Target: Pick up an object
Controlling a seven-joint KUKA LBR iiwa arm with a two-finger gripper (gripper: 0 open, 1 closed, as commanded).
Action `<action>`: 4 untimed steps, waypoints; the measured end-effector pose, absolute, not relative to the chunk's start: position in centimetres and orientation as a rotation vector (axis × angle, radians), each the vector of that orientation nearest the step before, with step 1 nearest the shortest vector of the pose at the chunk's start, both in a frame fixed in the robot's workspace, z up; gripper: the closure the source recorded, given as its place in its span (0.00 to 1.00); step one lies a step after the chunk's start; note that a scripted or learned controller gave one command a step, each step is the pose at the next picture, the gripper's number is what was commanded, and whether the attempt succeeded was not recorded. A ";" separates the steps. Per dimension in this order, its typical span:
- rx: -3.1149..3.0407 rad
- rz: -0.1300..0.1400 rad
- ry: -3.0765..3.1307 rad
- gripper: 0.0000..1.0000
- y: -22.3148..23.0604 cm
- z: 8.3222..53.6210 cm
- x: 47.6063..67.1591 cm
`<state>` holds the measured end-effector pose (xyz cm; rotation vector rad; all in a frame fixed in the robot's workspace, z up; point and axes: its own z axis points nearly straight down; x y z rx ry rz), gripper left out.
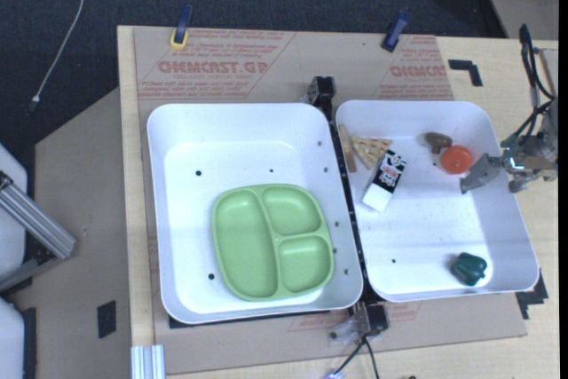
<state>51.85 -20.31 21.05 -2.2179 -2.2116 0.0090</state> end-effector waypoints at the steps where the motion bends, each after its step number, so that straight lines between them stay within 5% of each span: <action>1: -2.222 0.000 -2.222 0.00 -20.3 21.6 52.1; 4: -2.218 0.003 -2.218 0.00 -20.5 8.2 52.8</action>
